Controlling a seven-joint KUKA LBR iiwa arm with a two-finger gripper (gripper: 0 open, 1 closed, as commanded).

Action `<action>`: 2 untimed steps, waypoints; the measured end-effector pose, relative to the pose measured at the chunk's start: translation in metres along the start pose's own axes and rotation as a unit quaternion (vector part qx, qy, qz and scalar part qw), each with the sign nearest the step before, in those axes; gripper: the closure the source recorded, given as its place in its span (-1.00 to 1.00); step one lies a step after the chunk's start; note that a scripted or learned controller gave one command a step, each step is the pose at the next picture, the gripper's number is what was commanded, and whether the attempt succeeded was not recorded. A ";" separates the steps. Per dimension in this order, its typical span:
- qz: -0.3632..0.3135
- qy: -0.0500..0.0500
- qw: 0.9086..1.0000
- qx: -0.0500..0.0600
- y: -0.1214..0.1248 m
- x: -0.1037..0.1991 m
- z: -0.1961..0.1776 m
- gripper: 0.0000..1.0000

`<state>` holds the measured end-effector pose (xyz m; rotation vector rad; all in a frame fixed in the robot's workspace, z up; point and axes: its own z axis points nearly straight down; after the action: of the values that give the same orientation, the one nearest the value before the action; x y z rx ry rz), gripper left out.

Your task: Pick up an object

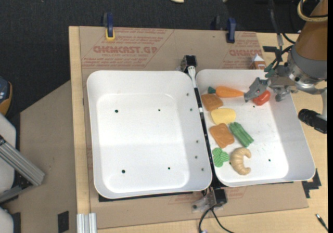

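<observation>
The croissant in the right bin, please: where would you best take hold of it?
Take the croissant across its thick middle, coming straight down. It lies flat near the bin's front, its curved ends thinner; the broccoli sits close on its left, so close the hand front-to-back.

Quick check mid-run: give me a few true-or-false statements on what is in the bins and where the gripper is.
1. The toy foods lie in the right bin. True.
2. The gripper is over the left bin. False: it is over the right bin, at the red object.
3. The carrot lies beside the croissant. False: the croissant is at the bin's near end, the carrot at the far end.
4. The yellow piece lies between two brown pieces. True.
</observation>
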<state>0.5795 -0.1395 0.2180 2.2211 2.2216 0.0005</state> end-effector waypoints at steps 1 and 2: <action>-0.001 0.002 1.000 -0.003 0.066 0.042 0.136 -1.00; 0.000 -0.001 1.000 0.011 0.085 0.041 0.130 -1.00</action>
<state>0.6643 -0.0987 0.0883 2.2309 2.2303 -0.0261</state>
